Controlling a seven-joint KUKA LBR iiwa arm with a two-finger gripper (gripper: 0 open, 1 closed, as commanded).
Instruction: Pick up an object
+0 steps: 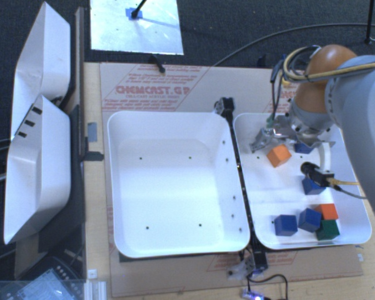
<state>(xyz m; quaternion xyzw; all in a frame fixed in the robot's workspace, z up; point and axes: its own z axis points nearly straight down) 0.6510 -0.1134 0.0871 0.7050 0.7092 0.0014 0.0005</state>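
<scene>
In the camera view, the claw [270,140] is hanging low over the right bin [262,227], just beside an orange block [279,155] that is sitting tilted on the bin floor. Whether the claw is wide or narrow, I cannot tell. The block appears to be lying beside the claw rather than inside it, so a closing could be nudging it aside, or clipping one tilted corner and letting it slip.

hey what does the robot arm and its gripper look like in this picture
The arm has a smooth grey casing with a rounded orange band above the wrist. Yellow and dark cables loop alongside it. The gripper is a small grey metal piece.
</scene>
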